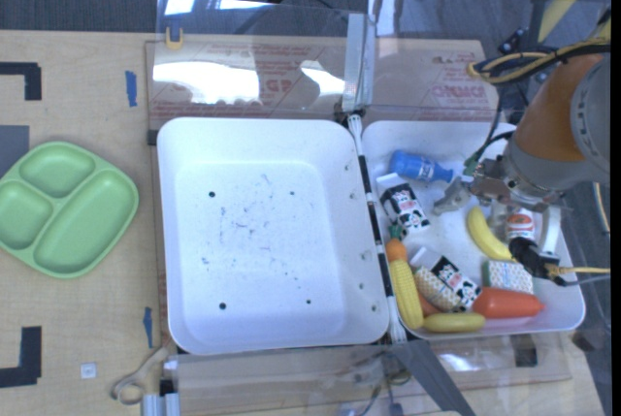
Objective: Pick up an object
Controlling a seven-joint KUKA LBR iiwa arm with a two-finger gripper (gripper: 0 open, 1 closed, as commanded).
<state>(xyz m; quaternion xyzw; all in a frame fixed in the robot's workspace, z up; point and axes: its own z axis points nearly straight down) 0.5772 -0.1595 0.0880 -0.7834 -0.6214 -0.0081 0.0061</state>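
The right bin (568,312) holds a jumble of toy items. Among them are a blue bottle (422,167), a black-and-white carton (403,208), a yellow banana (485,235), a corn cob (406,293), a cow-patterned box (451,278) and a red vegetable (509,303). My gripper (490,194) hangs low over the right side of this bin. It sits just above the banana's upper end and right of the blue bottle. A small red-and-white item (521,225) lies right under the wrist. I see nothing clearly held.
The left bin (175,210) stands beside the right one, with a shared rim between them. A green divided plate (63,206) rests on the bench at far left. Clear plastic walls (291,55) rise behind both bins. A yellow cable (587,271) trails off the wrist.
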